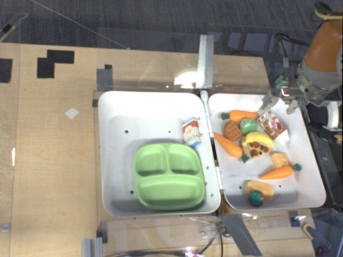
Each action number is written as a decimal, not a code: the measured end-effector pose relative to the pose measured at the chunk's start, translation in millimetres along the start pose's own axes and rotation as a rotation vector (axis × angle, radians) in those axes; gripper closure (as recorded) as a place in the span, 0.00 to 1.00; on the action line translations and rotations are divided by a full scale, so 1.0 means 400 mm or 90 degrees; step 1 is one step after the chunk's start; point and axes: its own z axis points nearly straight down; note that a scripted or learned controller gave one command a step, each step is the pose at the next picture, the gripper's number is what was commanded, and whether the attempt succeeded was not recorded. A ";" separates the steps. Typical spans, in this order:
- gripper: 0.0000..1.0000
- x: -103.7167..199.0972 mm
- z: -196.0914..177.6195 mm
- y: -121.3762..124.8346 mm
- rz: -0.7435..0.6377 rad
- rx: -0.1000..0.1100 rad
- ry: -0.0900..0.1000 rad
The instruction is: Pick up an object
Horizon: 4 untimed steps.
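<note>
The right bin [311,194] holds several toy foods. Among them are a carrot [244,114], a second carrot [228,145], a third carrot [278,172], a waffle [232,130], a green pepper [248,125], a banana [258,139], a pizza slice [257,150], a red and white packet [270,123] and a bread cube [278,159]. My gripper [279,104] hangs over the bin's back right part, just behind the packet. Its fingers [266,101] stand spread apart, open, with nothing between them.
The left bin [115,122] holds a green divided plate [169,175] and a small carton [191,132] near the shared wall. A yellow wedge [261,188] with a green ball [256,198] lies at the right bin's front. A metal post [206,58] stands behind the bins.
</note>
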 end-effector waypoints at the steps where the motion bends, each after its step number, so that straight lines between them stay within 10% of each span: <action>1: 0.00 0.207 -0.097 -0.142 -0.058 -0.001 0.000; 2: 0.00 0.097 0.206 -0.115 -0.205 -0.008 -0.003; 3: 1.00 0.101 0.180 -0.109 -0.206 -0.010 -0.001; 4: 1.00 0.160 0.263 -0.004 -0.193 0.000 -0.001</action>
